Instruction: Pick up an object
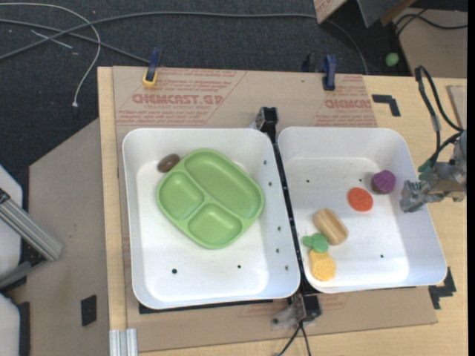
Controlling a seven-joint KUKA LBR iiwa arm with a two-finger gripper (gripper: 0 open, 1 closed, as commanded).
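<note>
Claw (413, 196) sits at the R edge of the R bin (415, 154), just over its rim, low to the bin wall. Can't tell its state from here, too small and blurry; nothing visibly in its grip.

R bin contents:
- purple ball-ish obj (383, 182), closest to the claw, near but apart from it
- orange-red round obj (361, 199), just L of and below the purple one, not touching
- tan bread-roll shape (330, 225), mid bin, tilted diag
- green broccoli-like bit (315, 242), touching the roll's lower L end
- yellow corn-like piece (322, 266), just below the green bit, near the bin's front L corner

L bin (141, 221):
- green 3-compartment plate (211, 198), rotated at an angle, roughly centred, nothing in the compartments
- small brown obj (169, 163) just beside the plate's upper L edge, on the bin floor; touching or not, can't tell

Bins sit side by side, touching along the middle, on a cardboard sheet (185, 99) w/ red print. Sheet is held at the back edge by 2 clamps: yellow/blue one (153, 67) at L, blue one (329, 73) at R. All on the wooden counter (70, 199). Loose white cable (67, 39) on the dark floor (223, 13) behind the counter.
</note>
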